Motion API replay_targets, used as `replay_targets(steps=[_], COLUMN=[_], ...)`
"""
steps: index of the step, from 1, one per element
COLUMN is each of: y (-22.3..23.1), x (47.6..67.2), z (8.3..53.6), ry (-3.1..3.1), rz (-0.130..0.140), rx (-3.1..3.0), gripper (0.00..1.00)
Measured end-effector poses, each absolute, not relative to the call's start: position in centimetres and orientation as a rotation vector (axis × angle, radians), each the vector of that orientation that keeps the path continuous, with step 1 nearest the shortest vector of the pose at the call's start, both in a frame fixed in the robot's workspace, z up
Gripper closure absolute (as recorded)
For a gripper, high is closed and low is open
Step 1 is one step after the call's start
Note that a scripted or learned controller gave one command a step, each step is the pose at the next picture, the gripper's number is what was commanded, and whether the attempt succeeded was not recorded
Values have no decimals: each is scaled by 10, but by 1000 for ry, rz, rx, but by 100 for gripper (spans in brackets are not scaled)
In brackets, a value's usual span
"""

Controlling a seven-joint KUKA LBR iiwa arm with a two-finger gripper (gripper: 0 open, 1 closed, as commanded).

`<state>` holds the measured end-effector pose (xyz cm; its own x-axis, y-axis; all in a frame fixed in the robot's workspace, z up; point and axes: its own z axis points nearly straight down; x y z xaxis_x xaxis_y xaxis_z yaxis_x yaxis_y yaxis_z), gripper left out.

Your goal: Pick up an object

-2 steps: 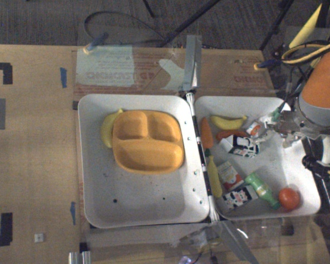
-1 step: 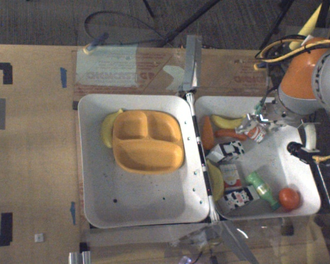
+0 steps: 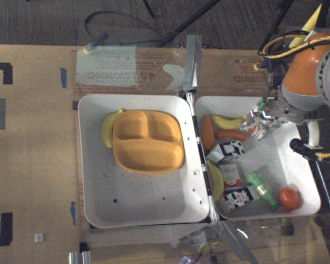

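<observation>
Orange plastic dominates the left bin: a three-compartment tray lies flat toward its far half, overlapping a yellow banana that pokes out at its left edge, while the near half of that bin is bare floor. Across the divider, the right bin holds the crowd I am choosing from. A second banana lies along the left wall, beside an orange carrot-like piece; a third banana and a red-orange piece lie at the far side; two cow-patterned cartons and a small labelled packet cluster down the left half; a green bottle and a red tomato sit at the near right. My claw hangs over the far part of this bin, right beside the third banana, with something small, red and white at its tip; whether my claw is apart, together or clamped on that thing I cannot tell. The objects pack the left wall, leaving me little edge clearance there. The open floor in the middle right looks the easier approach, with the bottle and tomato standing apart.
</observation>
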<state>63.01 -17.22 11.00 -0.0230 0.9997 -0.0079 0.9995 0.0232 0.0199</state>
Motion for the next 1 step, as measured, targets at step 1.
replay_targets(steps=[1], y=[-121], x=[668], z=[201], ry=[2249], rz=[3], rx=[2189], gripper=[100])
